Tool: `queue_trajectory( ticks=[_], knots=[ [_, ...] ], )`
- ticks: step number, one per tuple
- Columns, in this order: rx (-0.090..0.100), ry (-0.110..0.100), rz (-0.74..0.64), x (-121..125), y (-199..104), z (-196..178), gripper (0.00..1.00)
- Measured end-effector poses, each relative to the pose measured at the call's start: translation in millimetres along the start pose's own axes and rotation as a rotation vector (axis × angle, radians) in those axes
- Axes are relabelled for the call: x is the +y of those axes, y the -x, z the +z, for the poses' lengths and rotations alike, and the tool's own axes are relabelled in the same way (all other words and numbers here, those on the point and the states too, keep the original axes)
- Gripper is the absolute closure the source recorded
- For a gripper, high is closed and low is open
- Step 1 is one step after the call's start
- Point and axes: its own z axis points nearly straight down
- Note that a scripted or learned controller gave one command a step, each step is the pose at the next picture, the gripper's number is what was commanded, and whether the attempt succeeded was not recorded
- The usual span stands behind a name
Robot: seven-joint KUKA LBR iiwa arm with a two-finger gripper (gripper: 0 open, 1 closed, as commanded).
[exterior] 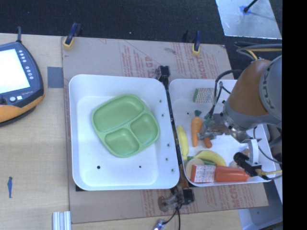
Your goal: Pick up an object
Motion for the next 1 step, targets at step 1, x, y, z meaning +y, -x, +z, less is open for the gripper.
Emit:
queue_trajectory(
  ticks=[1],
  knots=[
    [0.0, 0.004, 0.0, 44.0, -51.0, -91.0, 1.0]
  ],
)
